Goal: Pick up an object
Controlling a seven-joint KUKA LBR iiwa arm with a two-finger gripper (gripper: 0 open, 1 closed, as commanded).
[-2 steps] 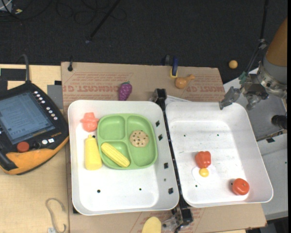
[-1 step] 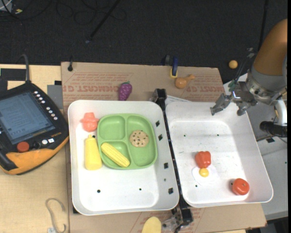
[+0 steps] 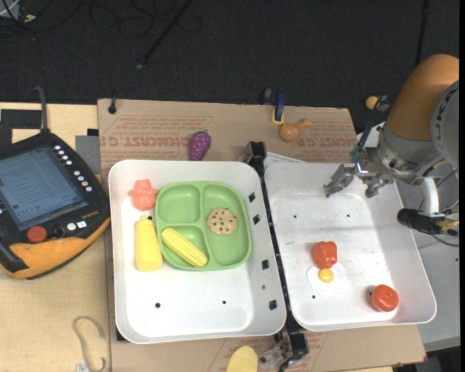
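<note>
My gripper (image 3: 355, 184) hangs over the far part of the right bin (image 3: 418, 246), its two fingers spread open with nothing between them. Nearer the camera in that bin lie a red pepper (image 3: 324, 252), a small fried egg (image 3: 325, 276) just in front of it, and a red tomato (image 3: 384, 297) near the front right corner. The left bin (image 3: 186, 316) holds a green divided plate (image 3: 187, 208) with a cookie (image 3: 222, 222) and a corn cob (image 3: 184, 246). A yellow bottle (image 3: 147, 245) and a pink strawberry (image 3: 142, 194) lie to the plate's left.
Purple grapes (image 3: 199, 144) and an orange pear (image 3: 293, 130) lie on the cardboard behind the bins. A yellow lemon (image 3: 242, 358) sits at the front edge. A teach pendant (image 3: 39, 200) rests at the left. The arm's orange band (image 3: 422, 91) rises at the right.
</note>
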